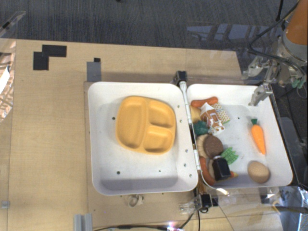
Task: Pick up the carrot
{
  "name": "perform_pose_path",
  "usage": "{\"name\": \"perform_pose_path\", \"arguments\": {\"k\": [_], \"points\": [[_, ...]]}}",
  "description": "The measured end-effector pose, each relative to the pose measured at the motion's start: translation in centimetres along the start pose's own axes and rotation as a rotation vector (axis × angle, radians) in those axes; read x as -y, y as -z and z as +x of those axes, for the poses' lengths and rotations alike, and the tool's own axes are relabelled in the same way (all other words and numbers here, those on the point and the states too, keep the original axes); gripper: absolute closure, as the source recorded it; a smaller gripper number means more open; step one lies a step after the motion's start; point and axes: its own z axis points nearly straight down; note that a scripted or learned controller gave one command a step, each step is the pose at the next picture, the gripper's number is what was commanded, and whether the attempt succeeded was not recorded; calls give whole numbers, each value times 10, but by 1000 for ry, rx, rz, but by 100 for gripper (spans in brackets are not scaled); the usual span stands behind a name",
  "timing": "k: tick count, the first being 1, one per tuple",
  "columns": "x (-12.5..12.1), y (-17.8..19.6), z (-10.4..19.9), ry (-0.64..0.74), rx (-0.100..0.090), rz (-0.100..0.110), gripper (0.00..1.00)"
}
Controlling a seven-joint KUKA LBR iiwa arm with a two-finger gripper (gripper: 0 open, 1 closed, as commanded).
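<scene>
The carrot [258, 136] lies in the right bin [281, 143], toward the right side of the frame, orange with a green top [254, 122] pointing up the frame and the tip pointing down and slightly right. It lies alone on the white floor, apart from the other items. Just below it, near the bin's lower right corner, sits a tan egg [258, 172].

The gripper [261, 91] hangs at the upper right of the frame, over the bin's upper right rim, above the carrot and apart from it. Whether it is open cannot be told (the metal parts blur together there); nothing is seen in it.

A heap fills the left part of the right bin: a sausage [204, 102] at the top, a small carton [213, 117], a brown round piece [212, 146], something green [230, 155] and a black block [221, 168].

In the left bin [98, 143], a yellow tray [145, 124] with compartments sits in the middle of the frame.
</scene>
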Motion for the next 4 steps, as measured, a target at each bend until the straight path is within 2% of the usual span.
{"name": "perform_pose_path", "arguments": {"k": [1,2,3,4], "points": [[52,-150,31,340,-8,-4,0],[51,-185,73,339,-3,-2,0],[51,-188,97,444,6,2,0],[50,-187,111,746,7,2,0]]}}
